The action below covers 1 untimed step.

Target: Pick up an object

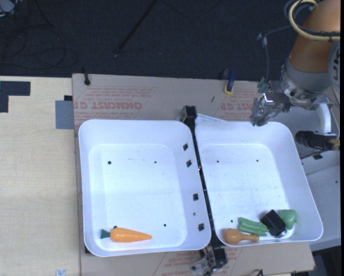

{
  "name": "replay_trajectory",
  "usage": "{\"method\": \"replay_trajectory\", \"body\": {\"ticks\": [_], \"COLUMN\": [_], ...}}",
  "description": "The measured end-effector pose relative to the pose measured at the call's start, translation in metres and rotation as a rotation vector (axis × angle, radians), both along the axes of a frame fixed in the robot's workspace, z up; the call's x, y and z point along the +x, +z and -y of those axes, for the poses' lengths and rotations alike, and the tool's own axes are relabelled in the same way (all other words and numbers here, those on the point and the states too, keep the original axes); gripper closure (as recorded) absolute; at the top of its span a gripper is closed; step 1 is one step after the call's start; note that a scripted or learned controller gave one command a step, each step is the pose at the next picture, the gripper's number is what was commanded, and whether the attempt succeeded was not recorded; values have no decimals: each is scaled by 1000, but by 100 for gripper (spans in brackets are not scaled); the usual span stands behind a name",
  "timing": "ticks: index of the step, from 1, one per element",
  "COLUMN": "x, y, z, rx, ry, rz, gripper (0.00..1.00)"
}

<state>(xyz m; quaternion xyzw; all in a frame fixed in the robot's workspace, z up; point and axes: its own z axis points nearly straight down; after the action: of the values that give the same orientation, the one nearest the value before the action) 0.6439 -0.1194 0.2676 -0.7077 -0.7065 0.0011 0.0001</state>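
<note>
An orange toy carrot [130, 234] lies at the near edge of the left bin [91, 154]. In the right bin [293, 148], at its near right corner, sit a green vegetable piece [252, 226], a black block [274, 222], a green rounded piece [288, 216] and an orange-tan pear-shaped piece [239, 236]. My gripper [260, 118] hangs over the far rim of the right bin, well away from every object, with nothing seen between its fingers. The fingers are too small and dark to read.
A black divider [195, 171] with clips runs between the two bins. Brown cardboard [137, 99] lies under the bins. A blue-and-yellow clamp [229, 82] stands at the cardboard's far edge. Grey hardware [316, 140] sits right of the right bin.
</note>
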Motion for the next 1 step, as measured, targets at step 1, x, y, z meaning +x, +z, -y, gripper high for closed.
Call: {"method": "replay_trajectory", "body": {"ticks": [1], "x": [-8], "y": [3], "z": [14], "rx": [1], "ry": [0], "rz": [-1], "gripper": [100]}}
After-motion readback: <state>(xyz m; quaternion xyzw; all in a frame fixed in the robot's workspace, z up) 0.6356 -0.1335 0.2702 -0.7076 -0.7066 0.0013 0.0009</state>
